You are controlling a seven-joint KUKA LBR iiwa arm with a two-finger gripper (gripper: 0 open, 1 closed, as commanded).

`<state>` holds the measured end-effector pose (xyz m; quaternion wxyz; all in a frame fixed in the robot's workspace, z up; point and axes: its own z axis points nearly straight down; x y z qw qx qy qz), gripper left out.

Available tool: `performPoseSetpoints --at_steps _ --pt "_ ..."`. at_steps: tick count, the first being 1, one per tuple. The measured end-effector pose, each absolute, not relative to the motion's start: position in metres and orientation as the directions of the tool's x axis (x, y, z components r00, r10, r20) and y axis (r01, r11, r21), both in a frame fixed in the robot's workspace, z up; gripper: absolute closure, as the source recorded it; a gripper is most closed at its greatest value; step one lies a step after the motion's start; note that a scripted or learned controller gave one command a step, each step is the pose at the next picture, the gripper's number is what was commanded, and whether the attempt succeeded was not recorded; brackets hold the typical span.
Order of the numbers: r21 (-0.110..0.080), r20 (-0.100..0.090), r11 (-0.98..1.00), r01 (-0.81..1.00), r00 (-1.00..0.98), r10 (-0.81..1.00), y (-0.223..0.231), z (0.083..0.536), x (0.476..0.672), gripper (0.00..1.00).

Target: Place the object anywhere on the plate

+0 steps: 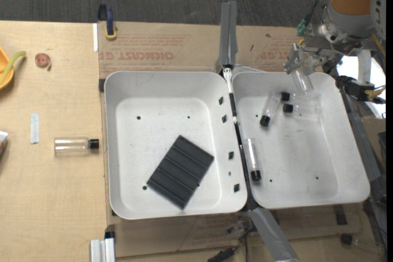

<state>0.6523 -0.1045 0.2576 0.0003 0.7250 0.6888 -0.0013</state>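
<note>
The plate [180,170] is a dark ridged rectangle lying at a slant in the left bin [123,132]. Several clear vials with black caps lie in the right bin [344,169]: one long vial [251,156] near the bin's left wall, a short one [268,111] further back, and another [304,108] beside it. My gripper [303,65] hangs over the right bin's back edge. A clear vial [302,81] reaches down-left from just under it toward a black cap [285,96]. I cannot tell whether the gripper touches this vial.
On the wooden bench left of the bins lies a clear bottle [73,144] with a black cap. A small white strip [34,129] and a round pink piece [42,59] lie beyond it. A grey divider post [228,34] stands behind the bins.
</note>
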Motion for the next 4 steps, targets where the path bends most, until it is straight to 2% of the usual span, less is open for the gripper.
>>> performPoseSetpoints --at_steps 1,2,3,4 --pt "-0.005 -0.001 -0.039 0.999 0.039 0.999 -0.048 0.219 0.587 1.0" --pt "-0.003 -0.003 -0.118 0.993 0.118 0.993 0.022 0.218 0.658 1.0" --pt "-0.004 -0.002 -0.042 0.999 0.042 0.999 0.08 0.224 0.563 1.0" --pt "-0.006 -0.002 0.101 0.995 -0.101 0.995 0.171 0.132 0.492 1.0"
